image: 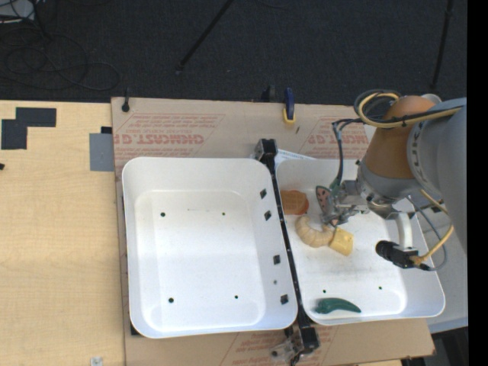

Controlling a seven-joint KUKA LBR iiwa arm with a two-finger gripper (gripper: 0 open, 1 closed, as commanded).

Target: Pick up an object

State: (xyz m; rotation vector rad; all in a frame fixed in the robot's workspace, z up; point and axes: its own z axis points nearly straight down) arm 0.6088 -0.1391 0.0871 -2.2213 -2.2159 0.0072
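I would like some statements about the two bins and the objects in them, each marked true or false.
1. The green object lies in the right bin. True.
2. The left bin holds an orange object. False: the orange object lies in the right bin, near the divider.
3. The gripper is over the right bin. True.
4. The green object touches the yellow block. False: the yellow block lies apart from it, beside the curved tan object.
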